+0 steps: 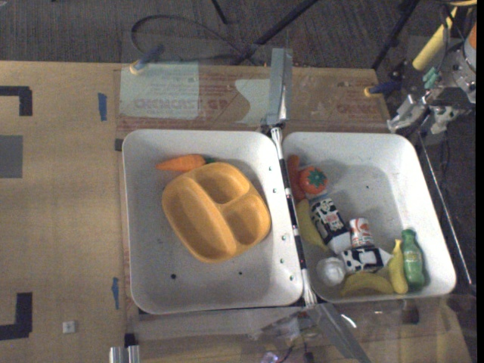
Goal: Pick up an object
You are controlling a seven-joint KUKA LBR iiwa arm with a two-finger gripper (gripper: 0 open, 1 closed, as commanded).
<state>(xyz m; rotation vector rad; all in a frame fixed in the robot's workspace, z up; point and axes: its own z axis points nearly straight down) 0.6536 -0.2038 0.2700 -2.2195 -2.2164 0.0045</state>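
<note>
While the grey two-finger gripper (423,112) hangs above the bench off the right bin's far right corner, its grip state cannot be told.

Camera view, right shallow white plastic bin (378,153):
- round orange-red toy tomato with green stalk (313,180), near the divider; likely light, hard, smooth; apt to roll.
- black-and-white cow-print carton (327,219), lying flat; flat sides look best for gripping.
- second cow-print carton (361,259), touching a small red-and-white can (361,231).
- green plastic bottle (411,257), near-right corner; probably slippery; take across the body.
- yellow toy banana (368,283), beside a white round lid-like piece (330,271).

Left shallow white plastic bin (144,225):
- yellow three-compartment plastic plate (215,210); rigid, too broad; only its rim offers a hold.
- orange toy carrot (181,162), just beside the plate's far edge.
</note>
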